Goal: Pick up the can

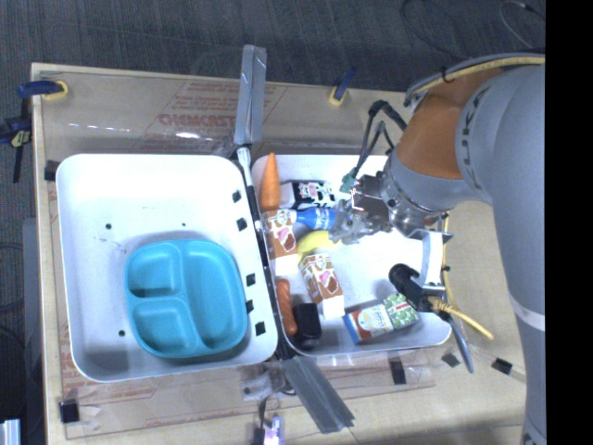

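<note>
You've got the gripper (pixel 350 221) low over the right bin (pixel 375 265), just right of frame centre, with the arm (pixel 445 146) coming in from the upper right. Its tip is right against the blue can (pixel 320 219), which lies on its side in the upper-middle of that bin. Touching or just beside it: can't tell. Whether the gripper is open or closed also can't be read from this angle, and nothing shows it gripping the can.

Around the can:
- cow-patterned pack (pixel 313 192) just above it
- yellow fruit (pixel 315 242) just below, touching or nearly so
- small carton (pixel 279 230) to its left, against the bin's left wall
- carrot (pixel 270 182) further up that wall, pointing to the top of the frame

Lower in the same bin:
- brown-and-white carton (pixel 320 278) at centre
- orange-red piece (pixel 286 306) and a black block (pixel 307 324) at lower left
- green-and-red carton (pixel 380 319) lying flat at lower right

The left bin (pixel 111 202) holds a blue divided tray (pixel 185 295) in its lower half. Both bins sit side by side on the desk (pixel 139 100).
</note>
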{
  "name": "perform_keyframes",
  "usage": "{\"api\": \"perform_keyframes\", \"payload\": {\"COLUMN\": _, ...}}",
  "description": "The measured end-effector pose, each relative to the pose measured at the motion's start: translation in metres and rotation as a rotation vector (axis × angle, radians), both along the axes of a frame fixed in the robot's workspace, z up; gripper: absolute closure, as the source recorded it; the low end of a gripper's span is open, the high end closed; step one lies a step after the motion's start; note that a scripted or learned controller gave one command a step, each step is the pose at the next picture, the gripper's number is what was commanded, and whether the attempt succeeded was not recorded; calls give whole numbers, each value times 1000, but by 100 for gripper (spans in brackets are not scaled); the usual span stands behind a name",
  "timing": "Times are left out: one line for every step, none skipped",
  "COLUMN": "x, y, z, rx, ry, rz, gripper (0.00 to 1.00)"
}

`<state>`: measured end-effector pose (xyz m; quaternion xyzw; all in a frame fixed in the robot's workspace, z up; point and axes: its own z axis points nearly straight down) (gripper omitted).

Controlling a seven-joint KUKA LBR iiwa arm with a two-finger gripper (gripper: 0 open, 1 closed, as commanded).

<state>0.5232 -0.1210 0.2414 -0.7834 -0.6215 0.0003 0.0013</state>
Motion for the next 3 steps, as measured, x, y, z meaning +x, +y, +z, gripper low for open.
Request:
{"api": "perform_keyframes", "payload": {"x": 0, "y": 0, "z": -1, "rx": 0, "ry": 2, "rz": 0, "gripper": 0}}
{"api": "perform_keyframes", "payload": {"x": -34, "y": -66, "z": 17, "rx": 0, "ry": 1, "rz": 39, "gripper": 0}}
{"api": "perform_keyframes", "payload": {"x": -47, "y": -84, "z": -36, "rx": 0, "ry": 1, "rz": 118, "gripper": 0}}
